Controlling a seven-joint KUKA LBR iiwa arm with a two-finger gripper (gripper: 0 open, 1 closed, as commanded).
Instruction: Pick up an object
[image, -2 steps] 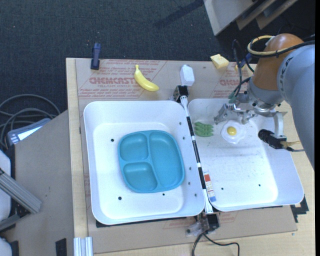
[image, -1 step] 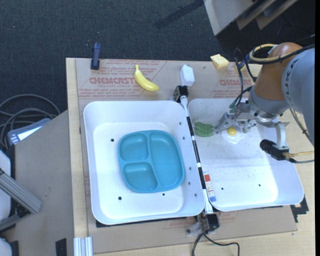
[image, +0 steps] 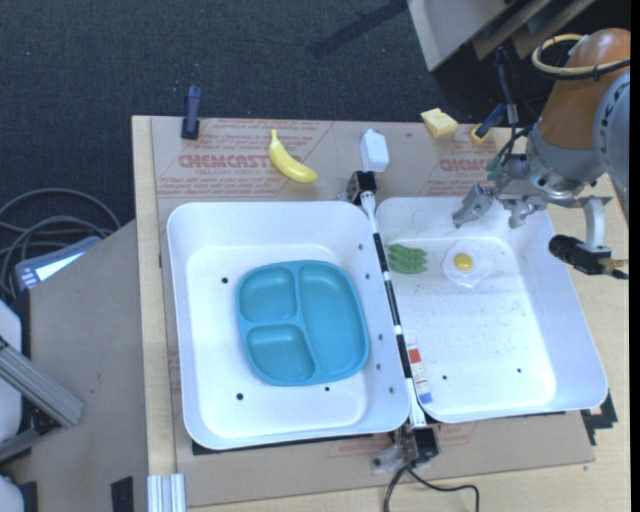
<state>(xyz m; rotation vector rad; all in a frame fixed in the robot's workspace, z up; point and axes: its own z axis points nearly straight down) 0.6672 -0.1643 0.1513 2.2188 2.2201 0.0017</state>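
The right bin (image: 560, 360) holds two small things near its far end: a green ridged toy (image: 407, 258) and a white fried-egg toy with a yellow yolk (image: 463, 264). My gripper (image: 494, 212) hangs over the far edge of that bin, just beyond and slightly right of the egg. Its two fingers are spread open with nothing between them. The grey arm with its orange band (image: 590, 85) comes in from the upper right.
A blue divided plate (image: 300, 322) lies in the left bin (image: 200, 300). On the bench behind the bins are a yellow banana (image: 290, 160), a white block (image: 374, 150), a yellow cheese wedge (image: 438, 122) and a blue clip (image: 190, 110).
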